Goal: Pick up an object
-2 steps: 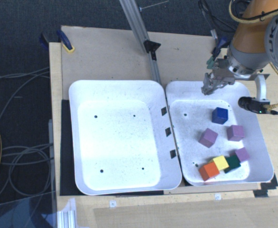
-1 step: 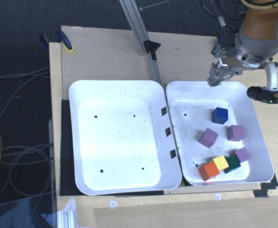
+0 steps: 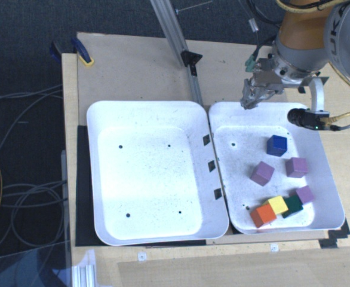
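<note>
No readable writing or brand marks appear. The claw (image 3: 249, 102) hangs at the upper edge of the right bin (image 3: 330, 178), holding nothing; whether it is spread or pressed together cannot be determined. The blue cube (image 3: 276, 145) lies in that bin, below and right of the claw, well apart from it. Three purple cubes (image 3: 262, 173) lie lower still.

My gripper (image 3: 251, 99) hangs over the far rim of the right bin (image 3: 330, 178), nothing between its fingers that I can make out. Below it in that bin lie a blue cube (image 3: 276, 145), three purple cubes — and an orange (image 3: 263, 214), yellow (image 3: 278, 205), green (image 3: 292, 204) row near the front.
</note>
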`<state>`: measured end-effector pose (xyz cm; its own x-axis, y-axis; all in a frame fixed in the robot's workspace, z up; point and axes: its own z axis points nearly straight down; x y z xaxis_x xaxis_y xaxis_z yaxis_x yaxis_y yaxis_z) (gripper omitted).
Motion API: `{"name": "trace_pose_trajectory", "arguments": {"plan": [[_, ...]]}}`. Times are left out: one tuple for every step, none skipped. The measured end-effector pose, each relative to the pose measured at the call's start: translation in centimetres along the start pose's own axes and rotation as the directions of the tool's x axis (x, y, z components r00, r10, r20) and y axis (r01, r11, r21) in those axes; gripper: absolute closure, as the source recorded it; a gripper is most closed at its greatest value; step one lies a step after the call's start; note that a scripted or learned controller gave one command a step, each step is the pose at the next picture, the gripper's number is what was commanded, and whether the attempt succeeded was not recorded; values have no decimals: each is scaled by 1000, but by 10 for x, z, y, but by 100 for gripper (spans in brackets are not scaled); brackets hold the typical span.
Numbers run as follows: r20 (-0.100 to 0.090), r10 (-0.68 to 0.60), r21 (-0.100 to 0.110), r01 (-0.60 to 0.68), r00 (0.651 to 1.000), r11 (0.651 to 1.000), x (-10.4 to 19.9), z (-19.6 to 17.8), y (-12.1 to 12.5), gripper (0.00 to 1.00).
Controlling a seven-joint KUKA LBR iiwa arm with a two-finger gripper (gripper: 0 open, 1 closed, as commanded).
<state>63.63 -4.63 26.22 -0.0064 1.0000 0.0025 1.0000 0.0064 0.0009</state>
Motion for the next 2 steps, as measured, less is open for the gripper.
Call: {"name": "trace_pose_trajectory", "arguments": {"plan": [[0,-1,-2,1,1000,1000,52,-4,12,100],[0,0,-1,0,1000,1000,103,-2,15,100]]}}
